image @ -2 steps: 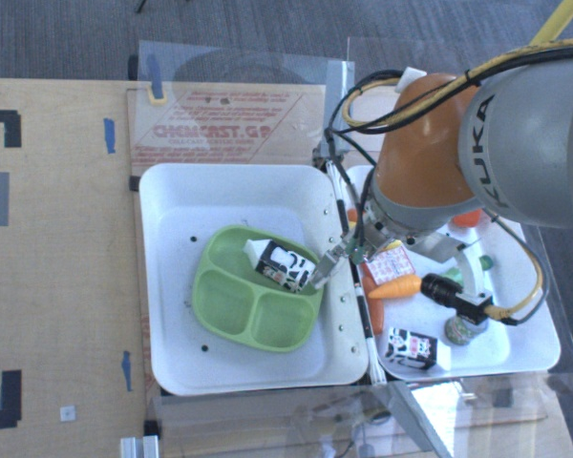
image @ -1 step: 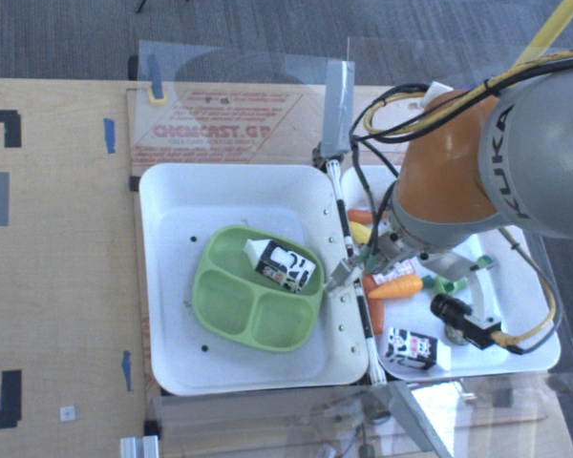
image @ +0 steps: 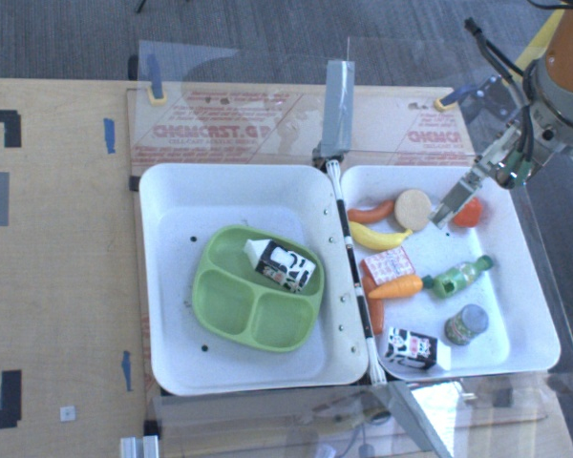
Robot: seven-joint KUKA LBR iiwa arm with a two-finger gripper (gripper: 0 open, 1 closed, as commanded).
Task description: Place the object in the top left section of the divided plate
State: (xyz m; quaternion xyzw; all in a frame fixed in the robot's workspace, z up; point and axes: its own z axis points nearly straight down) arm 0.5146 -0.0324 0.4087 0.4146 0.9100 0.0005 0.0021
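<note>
Carton: a small black-and-white milk carton (image: 286, 265) lies tilted in the large upper section of the green divided plate (image: 231, 324), toward that section's right end, resting against the rim.
Pincer: the gripper (image: 443, 215) hangs over the right bin's far half, beside a red tomato (image: 468, 214) and a round tan cookie (image: 413, 209); nothing shows between its fingertips, and I cannot tell how wide they stand.
Nearby: a yellow banana (image: 379, 238), a hot dog (image: 371, 212), a carrot (image: 394, 287), a green bottle (image: 456, 278), a tin can (image: 466, 323) and a second dark carton (image: 409, 348) crowd the right bin (image: 530, 256).
Step in hand: judging by the layout, the carton needs shifting left within its section, or it may already count as placed. A clean top-down grasp across its narrow sides would help, as it lies askew.
Surface: the left bin (image: 172, 208) carries the plate toward its near edge; both bins sit on a pale wooden bench (image: 57, 256).
Room: grey carpet lies beyond the bench's far edge.
</note>
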